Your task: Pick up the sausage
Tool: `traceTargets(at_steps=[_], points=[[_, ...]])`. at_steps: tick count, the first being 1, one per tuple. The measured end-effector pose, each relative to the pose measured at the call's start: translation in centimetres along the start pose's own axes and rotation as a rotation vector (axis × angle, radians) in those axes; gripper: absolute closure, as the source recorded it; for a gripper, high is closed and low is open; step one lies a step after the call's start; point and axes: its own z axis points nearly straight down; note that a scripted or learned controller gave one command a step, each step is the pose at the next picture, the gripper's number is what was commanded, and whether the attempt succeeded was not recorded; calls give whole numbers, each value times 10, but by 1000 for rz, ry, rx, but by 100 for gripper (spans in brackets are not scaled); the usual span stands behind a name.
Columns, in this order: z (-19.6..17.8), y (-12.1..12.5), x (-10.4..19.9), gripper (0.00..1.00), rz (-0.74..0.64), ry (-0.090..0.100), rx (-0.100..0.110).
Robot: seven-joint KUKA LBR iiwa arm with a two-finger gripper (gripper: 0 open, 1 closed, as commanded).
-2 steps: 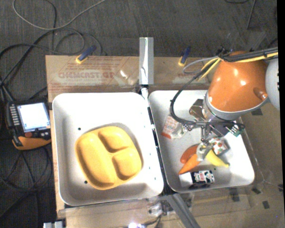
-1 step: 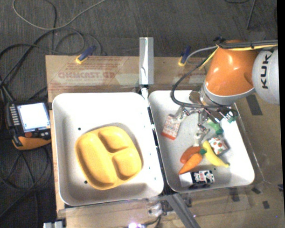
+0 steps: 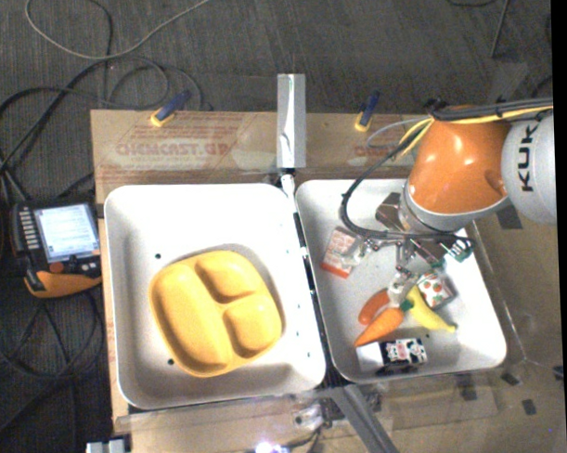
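A single fixed camera is looking down at a slant from above the bench (image 3: 197, 140), taking in both white bins (image 3: 128, 301) side by side, with the arm (image 3: 467, 168) reaching in from the frame's right and floor cables showing at the top.

We are seeing the short orange-red sausage (image 3: 372, 307), a smooth, rounded, slightly glossy piece, lying in the right-hand shallow white bin (image 3: 483, 349), toward the middle of its floor. It is resting on its side, flat on the bin floor, with its long axis slanting from lower left to upper right. Its lower edge is touching the orange plastic carrot (image 3: 380, 326), which is lying just below it at much the same slant. We are noting that its upper right end is sitting just beside the gripper (image 3: 400, 287), and we cannot tell whether the two are touching there. Its left end is showing clearly against the white floor.
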Motion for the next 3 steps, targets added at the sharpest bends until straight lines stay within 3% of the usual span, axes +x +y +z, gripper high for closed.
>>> traceTargets(at_steps=[1, 2, 3], points=[[4, -48, -16, 0, 1, -6, 9], [11, -30, 20, 0, 163, -36, 31], [12, 5, 23, 0, 181, -31, 36]])
